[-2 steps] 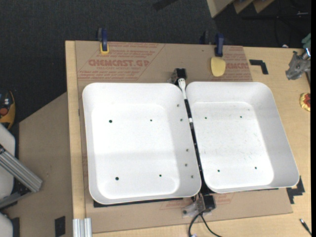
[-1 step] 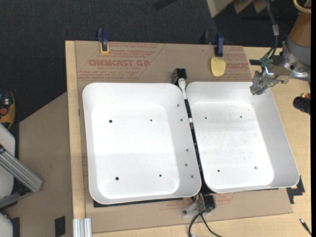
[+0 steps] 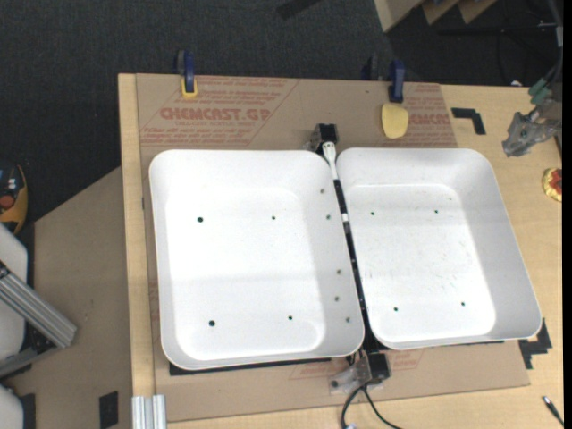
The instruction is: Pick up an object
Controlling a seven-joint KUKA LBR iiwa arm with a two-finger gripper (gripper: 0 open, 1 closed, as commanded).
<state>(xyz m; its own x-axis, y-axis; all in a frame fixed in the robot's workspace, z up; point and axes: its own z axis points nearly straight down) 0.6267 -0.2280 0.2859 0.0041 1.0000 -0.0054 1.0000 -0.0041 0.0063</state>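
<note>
Two shallow white bins lie side by side on the brown board, the left bin (image 3: 179, 195) and the right bin (image 3: 500, 239). Their floors show small dark dots. A pale yellow lump (image 3: 394, 120) rests on the board just beyond the right bin's far rim, under a blue clamp (image 3: 396, 77). At the right edge, above the board and beyond the right bin's far right corner, a grey metal piece that looks like my gripper (image 3: 529, 130) pokes into the camera view. It is well apart from the yellow lump.
A second blue clamp (image 3: 186, 64) holds the board's far left edge. A small red and yellow thing (image 3: 554, 182) sits at the right edge. A black hinge strip (image 3: 344, 231) runs between the bins, with cables (image 3: 362, 378) at its near end.
</note>
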